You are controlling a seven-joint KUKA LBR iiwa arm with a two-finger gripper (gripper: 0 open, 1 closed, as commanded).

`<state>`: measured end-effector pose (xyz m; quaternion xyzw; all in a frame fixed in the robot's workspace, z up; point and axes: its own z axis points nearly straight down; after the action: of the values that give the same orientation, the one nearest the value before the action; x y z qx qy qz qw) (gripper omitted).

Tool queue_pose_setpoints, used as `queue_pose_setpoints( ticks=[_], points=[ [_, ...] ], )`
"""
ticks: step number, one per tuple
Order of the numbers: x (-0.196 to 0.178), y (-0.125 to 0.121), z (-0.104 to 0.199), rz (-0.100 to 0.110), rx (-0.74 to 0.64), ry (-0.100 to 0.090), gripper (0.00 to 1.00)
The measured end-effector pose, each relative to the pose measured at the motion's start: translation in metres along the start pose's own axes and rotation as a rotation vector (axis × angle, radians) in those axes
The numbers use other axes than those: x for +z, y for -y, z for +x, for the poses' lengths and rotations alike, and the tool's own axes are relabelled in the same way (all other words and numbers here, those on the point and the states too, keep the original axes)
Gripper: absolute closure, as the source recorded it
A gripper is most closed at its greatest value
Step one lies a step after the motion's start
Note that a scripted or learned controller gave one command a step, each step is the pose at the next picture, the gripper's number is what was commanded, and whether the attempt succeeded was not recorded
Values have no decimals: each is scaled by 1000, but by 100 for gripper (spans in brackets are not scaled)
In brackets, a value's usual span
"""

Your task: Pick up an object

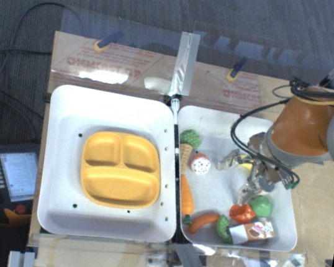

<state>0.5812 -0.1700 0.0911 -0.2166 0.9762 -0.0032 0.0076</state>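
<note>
Approach step: the claw [257, 189] hovers above the green ball [262, 206]; grip state cannot be told; next, descend and close.

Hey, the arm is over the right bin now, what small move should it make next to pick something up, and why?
Probably a short, straight descent. The gripper hangs just above the red toy and green ball crowded near the right bin's front corner, with nothing seen held. The toys sit close together, so going down slowly should avoid nudging the small carton.
</note>
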Motion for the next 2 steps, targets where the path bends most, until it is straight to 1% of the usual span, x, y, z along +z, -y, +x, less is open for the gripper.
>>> queue_pose_setpoints(
  ticks=[1, 2],
  points=[
    [-8, -33, 62, 20, -145, 26, 0],
    [0, 4, 0, 1, -104, -1, 0]
  ],
)
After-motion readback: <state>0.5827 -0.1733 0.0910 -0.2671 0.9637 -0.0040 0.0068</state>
